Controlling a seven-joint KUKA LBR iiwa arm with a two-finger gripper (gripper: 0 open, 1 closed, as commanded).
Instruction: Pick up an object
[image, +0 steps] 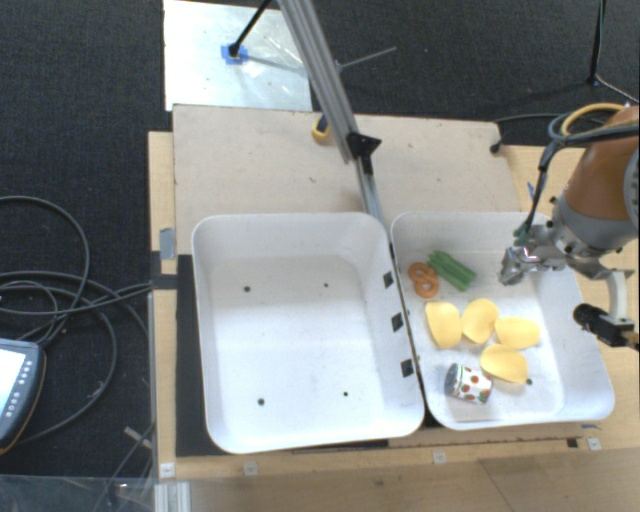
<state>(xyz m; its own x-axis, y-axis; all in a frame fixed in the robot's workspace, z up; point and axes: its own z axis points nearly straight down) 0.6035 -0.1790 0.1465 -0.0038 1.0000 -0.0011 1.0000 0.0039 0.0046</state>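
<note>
I find no brand, label or readable writing on anything from up here. My end effector (512, 268) hangs over the right bin (575, 300), near its far edge, and I cannot tell from this slant whether it is released or clenched; nothing shows in it.

The candidate objects all lie to the left of the end effector and toward me. Closest is a green piece (452, 270), just left of it, with two small orange rings (423, 279) beyond that, next to the divider between the bins. Below the end effector sit four yellow chip-like pieces (480, 335), clustered and partly overlapping. Nearest me is a small white can (468, 383) on its side, with red and green markings too small to read.

The left bin (300, 330) lies well to the left. The arm (605, 185) is cut off at the right edge, and a handheld screen (15, 385) on the floor is cropped at the far left.
</note>
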